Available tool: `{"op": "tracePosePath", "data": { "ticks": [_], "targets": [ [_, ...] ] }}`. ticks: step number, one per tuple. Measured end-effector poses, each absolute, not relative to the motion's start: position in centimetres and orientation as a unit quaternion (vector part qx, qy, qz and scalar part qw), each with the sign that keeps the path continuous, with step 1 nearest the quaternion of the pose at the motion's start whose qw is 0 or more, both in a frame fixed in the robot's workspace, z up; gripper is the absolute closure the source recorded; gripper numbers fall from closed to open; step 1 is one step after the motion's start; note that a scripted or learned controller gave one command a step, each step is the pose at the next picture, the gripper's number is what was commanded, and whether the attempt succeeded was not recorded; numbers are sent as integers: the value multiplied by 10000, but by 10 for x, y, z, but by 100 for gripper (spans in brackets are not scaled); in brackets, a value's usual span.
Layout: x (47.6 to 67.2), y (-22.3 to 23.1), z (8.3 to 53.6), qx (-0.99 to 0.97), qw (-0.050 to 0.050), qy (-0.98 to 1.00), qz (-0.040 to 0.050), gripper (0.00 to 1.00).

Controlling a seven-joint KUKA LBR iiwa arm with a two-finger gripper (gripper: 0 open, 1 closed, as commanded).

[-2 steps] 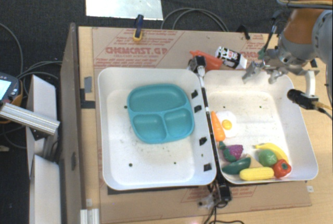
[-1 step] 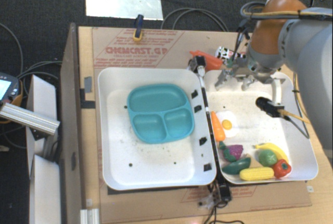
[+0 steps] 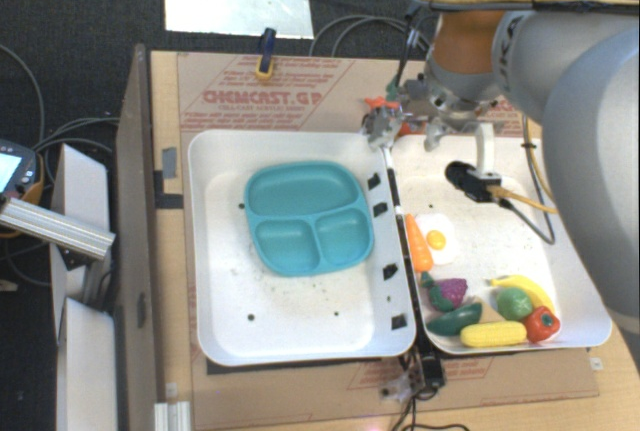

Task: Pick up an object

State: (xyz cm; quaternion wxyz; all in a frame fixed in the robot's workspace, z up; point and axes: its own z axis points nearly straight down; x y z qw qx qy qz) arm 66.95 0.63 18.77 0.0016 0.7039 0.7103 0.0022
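Several toy foods lie at the near end of the right bin (image 3: 560,249): an orange carrot (image 3: 416,241) against the divider, a fried egg (image 3: 435,237), a purple piece (image 3: 450,291), a dark green vegetable (image 3: 452,321), a yellow corn cob (image 3: 490,333), a banana (image 3: 527,287), a green fruit (image 3: 513,303) and a red tomato (image 3: 542,322). My gripper (image 3: 408,133) hangs over the far end of the divider between the bins, well away from the foods. Its fingers stand apart with nothing between them.
A teal divided plate (image 3: 308,217) sits in the left bin (image 3: 215,249). A black part with a yellow cable (image 3: 472,179) hangs below the wrist over the right bin's far half. The grey arm fills the upper right.
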Motion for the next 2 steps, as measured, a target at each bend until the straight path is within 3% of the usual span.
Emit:
{"op": "tracePosePath", "data": {
  "ticks": [1,2],
  "targets": [
    [656,-90,230,7078,21,7064,8,0],
    [661,-35,183,7047,-1,7095,4,0]
  ]
}}
